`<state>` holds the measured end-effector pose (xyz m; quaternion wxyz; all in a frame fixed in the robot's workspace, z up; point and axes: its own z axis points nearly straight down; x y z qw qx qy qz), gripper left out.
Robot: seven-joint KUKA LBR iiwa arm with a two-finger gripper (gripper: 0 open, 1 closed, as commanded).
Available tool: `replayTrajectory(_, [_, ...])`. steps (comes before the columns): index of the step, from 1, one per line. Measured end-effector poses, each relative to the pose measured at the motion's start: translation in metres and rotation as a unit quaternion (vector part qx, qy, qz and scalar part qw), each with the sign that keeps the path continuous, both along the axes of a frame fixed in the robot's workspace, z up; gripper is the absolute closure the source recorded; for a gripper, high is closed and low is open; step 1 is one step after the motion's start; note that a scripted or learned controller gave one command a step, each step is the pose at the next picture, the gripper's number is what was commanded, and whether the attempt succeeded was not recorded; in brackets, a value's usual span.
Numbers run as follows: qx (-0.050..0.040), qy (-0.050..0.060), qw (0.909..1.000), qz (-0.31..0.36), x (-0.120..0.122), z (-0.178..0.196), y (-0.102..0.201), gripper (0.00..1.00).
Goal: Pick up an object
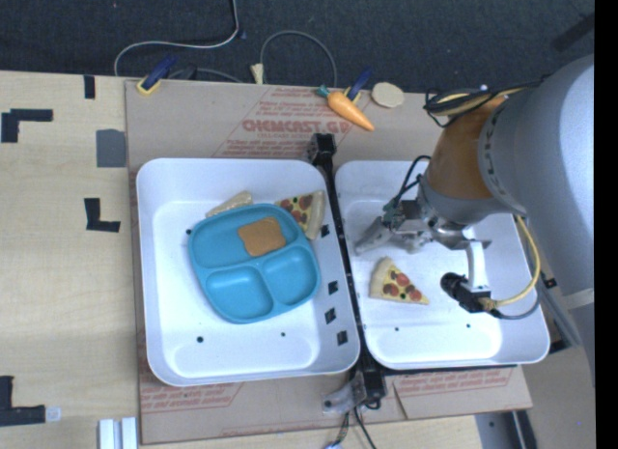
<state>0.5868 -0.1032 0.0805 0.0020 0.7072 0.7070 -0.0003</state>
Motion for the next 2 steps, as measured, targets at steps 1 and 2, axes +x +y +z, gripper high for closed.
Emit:
replayTrajectory(1, [0.0004, -0.002, 1.0000, -0.001, -0.0792, 0.0070, -0.0140, 0.00])
replayTrajectory(2, [0.0003, -0.002, 1.0000, 0.000, -0.0771, 0.0167, -0.0135, 1.00])
